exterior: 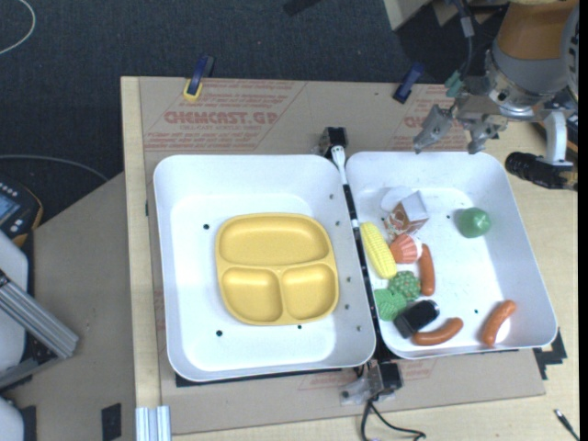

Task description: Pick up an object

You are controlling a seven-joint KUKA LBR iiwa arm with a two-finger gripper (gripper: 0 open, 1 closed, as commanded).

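Orange toy sausage (437, 332) nearest in the right white bin (528, 246), small black block (416, 316) touching it, green ball (472, 221) alone farther right, yellow divided plastic tray (276, 267) in the left white bin (184, 246), gripper (454, 137) over the far rim, fingers spread, grasping nothing, wrist cut off above.

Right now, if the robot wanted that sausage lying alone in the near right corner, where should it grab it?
Probably across the middle of the sausage, coming straight down from above. It lies flat and slanted, with bare bin floor along both long sides, so the gripper could likely straddle its narrow width there.
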